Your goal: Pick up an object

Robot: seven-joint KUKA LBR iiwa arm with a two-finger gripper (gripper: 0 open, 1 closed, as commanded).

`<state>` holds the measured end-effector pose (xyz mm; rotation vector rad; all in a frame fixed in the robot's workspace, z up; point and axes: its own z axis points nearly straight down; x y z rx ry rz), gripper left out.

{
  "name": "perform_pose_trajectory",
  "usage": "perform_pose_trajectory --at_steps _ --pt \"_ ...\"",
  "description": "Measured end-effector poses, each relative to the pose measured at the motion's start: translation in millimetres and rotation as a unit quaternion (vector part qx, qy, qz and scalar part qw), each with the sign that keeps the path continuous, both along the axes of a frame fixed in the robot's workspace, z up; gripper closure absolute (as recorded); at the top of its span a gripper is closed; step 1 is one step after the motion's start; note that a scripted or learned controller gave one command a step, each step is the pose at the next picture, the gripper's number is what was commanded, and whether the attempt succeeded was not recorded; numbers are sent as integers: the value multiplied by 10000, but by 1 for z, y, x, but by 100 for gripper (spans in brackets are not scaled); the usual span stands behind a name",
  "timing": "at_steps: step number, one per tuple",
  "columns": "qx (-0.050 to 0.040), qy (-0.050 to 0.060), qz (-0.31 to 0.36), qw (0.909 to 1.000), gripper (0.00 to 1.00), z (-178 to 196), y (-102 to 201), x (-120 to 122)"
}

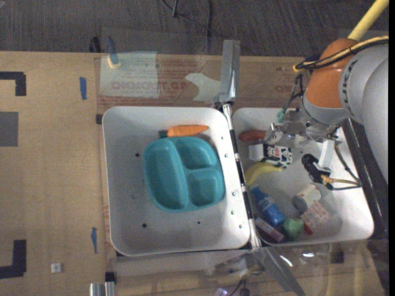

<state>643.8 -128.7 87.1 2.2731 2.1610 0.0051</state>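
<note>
My gripper (279,152) hangs low over the back left part of the right bin (364,217), under the grey arm with its orange band (326,82). It sits directly above a yellow banana (259,172) and just right of a reddish-brown object (252,136). Nearer the front of that bin lie a blue bottle (268,206), a green piece (294,228), a red and white box (316,217) and a small white cup (307,197). I see nothing between the gripper's tips.
The left bin (120,184) holds a teal divided tray (183,172) with an orange carrot (187,130) at its far edge. A metal divider (229,79) runs between the bins. A black cable (318,171) trails from the wrist.
</note>
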Motion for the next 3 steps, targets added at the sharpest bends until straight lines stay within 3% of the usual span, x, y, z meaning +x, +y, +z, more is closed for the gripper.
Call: perform_pose_trajectory --at_steps 1,2,3 --pt "-19 -31 -7 10000 100 13 -2 2" --pt "-18 -28 -7 10000 0 13 -2 1" --pt "-24 -51 -15 10000 100 24 -4 2"
